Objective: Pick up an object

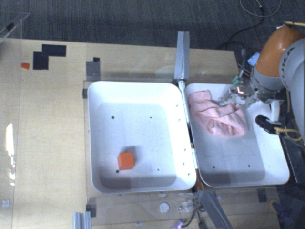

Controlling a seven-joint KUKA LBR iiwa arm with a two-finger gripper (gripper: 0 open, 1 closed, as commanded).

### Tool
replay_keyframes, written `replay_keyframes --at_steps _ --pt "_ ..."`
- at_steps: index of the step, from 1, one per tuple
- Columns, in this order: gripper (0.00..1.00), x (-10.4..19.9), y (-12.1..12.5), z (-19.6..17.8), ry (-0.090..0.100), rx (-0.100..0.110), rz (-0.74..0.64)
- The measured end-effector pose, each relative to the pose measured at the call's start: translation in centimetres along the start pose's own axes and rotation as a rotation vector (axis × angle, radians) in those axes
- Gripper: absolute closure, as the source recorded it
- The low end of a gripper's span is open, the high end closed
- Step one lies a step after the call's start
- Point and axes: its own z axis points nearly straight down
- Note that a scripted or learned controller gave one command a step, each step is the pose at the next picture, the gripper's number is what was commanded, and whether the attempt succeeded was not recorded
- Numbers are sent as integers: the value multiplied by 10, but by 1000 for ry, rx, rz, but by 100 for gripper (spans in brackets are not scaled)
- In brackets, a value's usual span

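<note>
A crumpled pink cloth point(217, 114) lies in the upper part of the right bin point(267, 171), close to the divider between the two bins. The gripper point(237, 98) sits at the cloth's upper right edge, touching or just above it; I cannot tell its state. The grey arm point(281, 56) with its orange band reaches in from the right. In the left bin point(138, 99), a small orange block point(126, 161) rests near the lower left corner.
</note>
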Motion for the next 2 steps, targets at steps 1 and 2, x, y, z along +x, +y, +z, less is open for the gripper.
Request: replay_keyframes --at_steps 1,2 --pt "0 -20 -13 12 2 7 -121" --pt "100 -18 -10 -2 1 -2 -124"
